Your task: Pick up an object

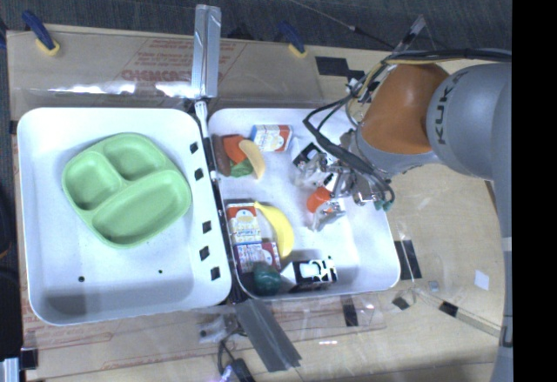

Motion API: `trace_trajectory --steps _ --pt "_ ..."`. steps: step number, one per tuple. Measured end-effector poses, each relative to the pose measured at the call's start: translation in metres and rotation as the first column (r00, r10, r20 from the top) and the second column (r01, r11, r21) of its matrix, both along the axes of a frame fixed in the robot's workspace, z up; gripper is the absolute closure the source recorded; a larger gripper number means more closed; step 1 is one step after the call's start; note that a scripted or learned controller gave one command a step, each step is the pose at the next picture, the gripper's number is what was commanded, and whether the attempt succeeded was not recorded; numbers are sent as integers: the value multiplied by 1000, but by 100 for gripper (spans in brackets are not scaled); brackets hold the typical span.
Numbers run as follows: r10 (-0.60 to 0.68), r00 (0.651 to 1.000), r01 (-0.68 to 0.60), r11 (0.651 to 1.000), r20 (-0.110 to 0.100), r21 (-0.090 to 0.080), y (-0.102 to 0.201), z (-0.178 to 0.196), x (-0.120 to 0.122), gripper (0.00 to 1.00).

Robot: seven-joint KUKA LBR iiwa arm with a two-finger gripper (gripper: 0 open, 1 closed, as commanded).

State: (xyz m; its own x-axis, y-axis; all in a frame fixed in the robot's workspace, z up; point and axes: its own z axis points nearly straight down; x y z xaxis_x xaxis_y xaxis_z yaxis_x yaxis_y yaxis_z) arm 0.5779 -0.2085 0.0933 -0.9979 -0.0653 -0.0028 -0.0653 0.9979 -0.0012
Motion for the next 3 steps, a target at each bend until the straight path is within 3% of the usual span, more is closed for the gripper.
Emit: trace_trajectory --steps 1,2,3 --pt "-16 1000 16 1000 -2 1 24 -1 -38 0" --pt "-7 1000 7 1000 1 1 26 10 -35 100" --pt "-162 987 162 987 1 0 -2 51 -60 100"
